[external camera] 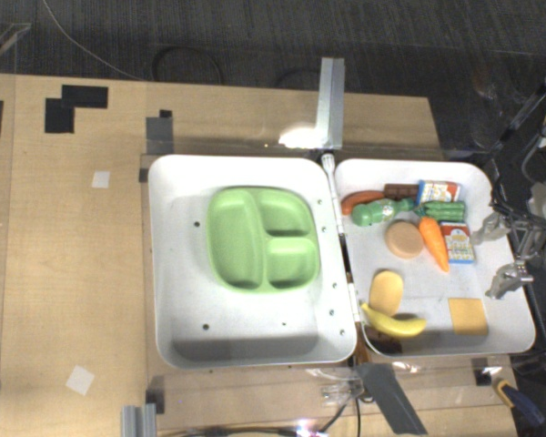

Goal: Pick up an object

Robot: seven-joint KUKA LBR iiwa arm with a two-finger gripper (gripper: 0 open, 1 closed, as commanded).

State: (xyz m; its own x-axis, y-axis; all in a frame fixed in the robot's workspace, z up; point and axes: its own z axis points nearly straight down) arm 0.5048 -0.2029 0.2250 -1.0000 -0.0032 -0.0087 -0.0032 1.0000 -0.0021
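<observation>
The right bin [519, 335] holds several toy foods. Among them are a banana [393, 323], a yellow rounded piece [387, 289], a yellow block [468, 315], an orange carrot [434, 242], a tan round disc [404, 239], a green piece [378, 212] and a red sausage [359, 198]. There are also a brown bar [400, 190] and small printed boxes [439, 191]. My gripper [500, 255] hangs over the bin's right rim, right of the carrot and above the yellow block. It stands open, with nothing between its fingers.
The left bin [177, 317] holds a green divided plate [259, 238]. A metal post [331, 103] stands behind the seam between the bins. Cables and arm parts crowd the right edge [541, 180]. Bare wooden bench [64, 271] lies to the left.
</observation>
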